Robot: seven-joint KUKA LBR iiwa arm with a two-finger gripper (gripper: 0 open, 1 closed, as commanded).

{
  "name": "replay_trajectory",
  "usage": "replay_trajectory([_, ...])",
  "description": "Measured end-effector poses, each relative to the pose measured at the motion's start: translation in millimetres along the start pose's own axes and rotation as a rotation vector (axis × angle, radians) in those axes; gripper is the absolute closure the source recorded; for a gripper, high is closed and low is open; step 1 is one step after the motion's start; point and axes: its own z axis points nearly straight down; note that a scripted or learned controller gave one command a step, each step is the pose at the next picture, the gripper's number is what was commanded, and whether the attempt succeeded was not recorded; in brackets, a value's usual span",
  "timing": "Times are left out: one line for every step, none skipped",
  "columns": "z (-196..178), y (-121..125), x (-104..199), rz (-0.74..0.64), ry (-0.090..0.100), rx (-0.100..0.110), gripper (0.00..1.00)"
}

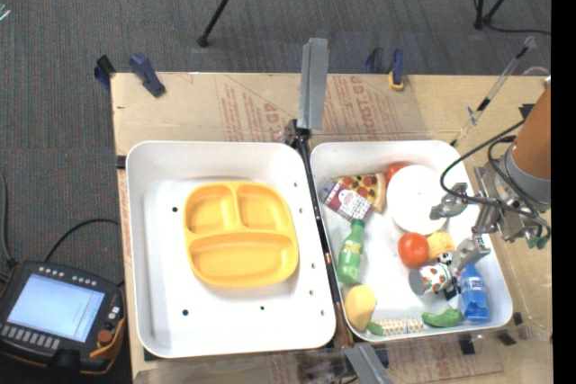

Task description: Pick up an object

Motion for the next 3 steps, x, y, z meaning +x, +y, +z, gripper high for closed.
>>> replay_trajectory([88.2,-12.6,45.6,-0.195,-0.012,0.003,0.0])
replay_trajectory([99.6,37.1,39.1,-0.374,-0.007,0.003,0.0])
replay_trajectory([101.8,-17.9,24.5,-0.426,-0.001,-0.001,0.0])
